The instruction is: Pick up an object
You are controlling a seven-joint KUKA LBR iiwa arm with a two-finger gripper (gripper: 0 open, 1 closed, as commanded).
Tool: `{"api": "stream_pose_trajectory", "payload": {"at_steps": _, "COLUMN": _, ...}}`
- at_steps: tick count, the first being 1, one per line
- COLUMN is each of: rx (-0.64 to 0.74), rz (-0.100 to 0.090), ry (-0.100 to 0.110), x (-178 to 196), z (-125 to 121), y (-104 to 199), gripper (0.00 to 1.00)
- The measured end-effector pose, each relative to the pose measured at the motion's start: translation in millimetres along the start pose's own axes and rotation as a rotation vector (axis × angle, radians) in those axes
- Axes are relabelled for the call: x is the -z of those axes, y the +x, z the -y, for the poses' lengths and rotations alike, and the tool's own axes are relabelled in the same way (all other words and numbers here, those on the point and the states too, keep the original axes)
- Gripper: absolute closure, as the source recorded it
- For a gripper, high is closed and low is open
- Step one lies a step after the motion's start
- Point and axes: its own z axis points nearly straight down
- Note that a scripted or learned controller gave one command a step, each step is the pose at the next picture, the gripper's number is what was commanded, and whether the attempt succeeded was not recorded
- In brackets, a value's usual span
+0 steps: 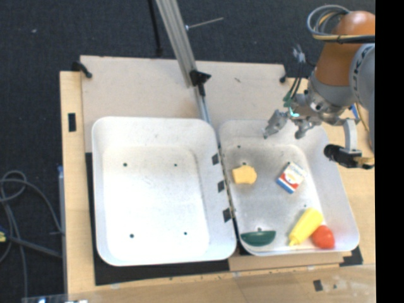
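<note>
Nearest the camera, at the front rim of the right bin point(346, 197), lie a green piece point(258, 237), a yellow object point(305, 225) and a red ball point(324, 237); further back lie a yellow block point(244, 175) and a small box point(290, 178). Beyond them the end effector point(288, 126) hangs spread and empty over the far rim, so I judge the picking not yet begun.

The arm point(344, 55) is grey, with a rounded orange band above the wrist. Pale grey cable loops arch over the top of the band. Below the band sits a darker grey wrist flange, with a small green-blue light at its left edge. The gripper point(289, 127) is metallic grey with 2 short, angular fingers point(274, 126). To the gripper's right, a black fitting with a white bracket juts from the arm.
</note>
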Motion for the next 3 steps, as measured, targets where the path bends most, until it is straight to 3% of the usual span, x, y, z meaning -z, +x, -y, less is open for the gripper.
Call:
{"api": "stream_pose_trajectory", "payload": {"at_steps": 1, "rx": 0.002, "rz": 0.004, "ry": -0.004, "x": 3, "z": -1, "y": -1, "gripper": 0.00}}
{"api": "stream_pose_trajectory", "payload": {"at_steps": 3, "rx": -0.005, "rz": 0.003, "ry": 0.000, "x": -104, "z": 11, "y": -3, "gripper": 0.00}}
